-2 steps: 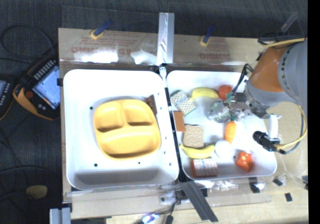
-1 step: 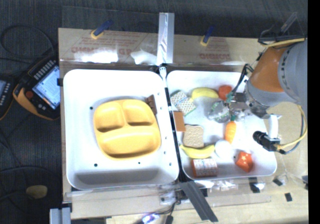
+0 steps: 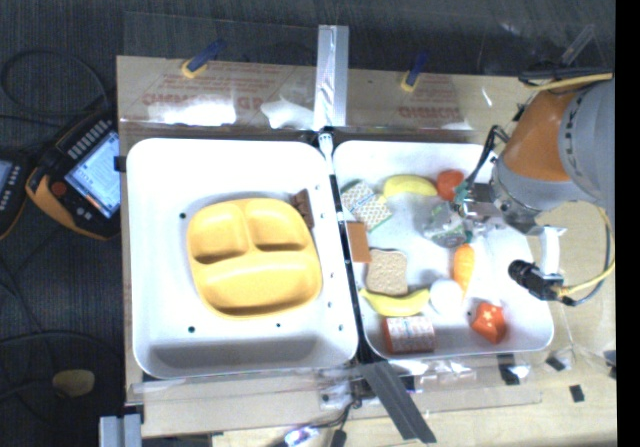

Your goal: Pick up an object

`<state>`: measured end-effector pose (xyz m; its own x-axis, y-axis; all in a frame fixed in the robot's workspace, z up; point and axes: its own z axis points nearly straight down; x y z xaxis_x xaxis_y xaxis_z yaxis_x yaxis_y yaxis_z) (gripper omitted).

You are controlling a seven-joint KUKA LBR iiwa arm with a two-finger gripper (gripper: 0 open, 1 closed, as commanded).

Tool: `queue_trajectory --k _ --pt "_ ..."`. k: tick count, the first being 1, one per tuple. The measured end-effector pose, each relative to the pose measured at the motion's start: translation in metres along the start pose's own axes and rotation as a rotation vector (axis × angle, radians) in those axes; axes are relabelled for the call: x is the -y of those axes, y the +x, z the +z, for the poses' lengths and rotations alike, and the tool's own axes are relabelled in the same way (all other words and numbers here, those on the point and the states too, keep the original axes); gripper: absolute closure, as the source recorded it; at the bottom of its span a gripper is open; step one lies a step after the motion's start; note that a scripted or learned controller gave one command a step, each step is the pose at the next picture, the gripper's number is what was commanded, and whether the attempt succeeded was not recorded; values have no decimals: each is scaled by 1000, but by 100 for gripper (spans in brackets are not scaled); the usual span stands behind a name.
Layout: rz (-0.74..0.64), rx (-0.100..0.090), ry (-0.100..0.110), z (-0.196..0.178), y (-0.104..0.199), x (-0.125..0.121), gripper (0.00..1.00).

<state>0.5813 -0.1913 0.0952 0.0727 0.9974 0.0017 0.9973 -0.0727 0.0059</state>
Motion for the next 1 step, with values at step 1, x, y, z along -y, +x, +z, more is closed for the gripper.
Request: queue_trajectory --k 1 --pt "-84 0 14 -111 31 43 100"
